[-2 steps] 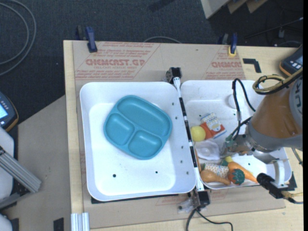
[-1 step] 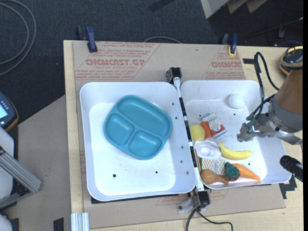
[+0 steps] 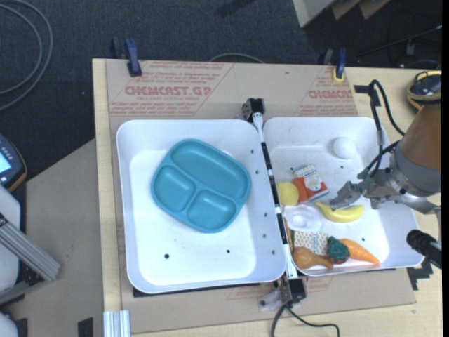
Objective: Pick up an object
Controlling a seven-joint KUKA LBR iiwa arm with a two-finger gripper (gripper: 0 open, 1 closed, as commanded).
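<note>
Yellow banana lies just under claw in rt bin; finger state unclear.

The scene is evenly and brightly lit from above, with no hard shadows. The white bins are rendered almost blown out, so that little surface detail is left on their floors; a soft shadow is cast along the inner left wall of the left bin. Faint shading is seen under the blue tray. The dark carpet at the top is left dim and low in contrast. The arm at the right is slightly blurred. The picture is coarse, and small toys are resolved poorly.
</note>
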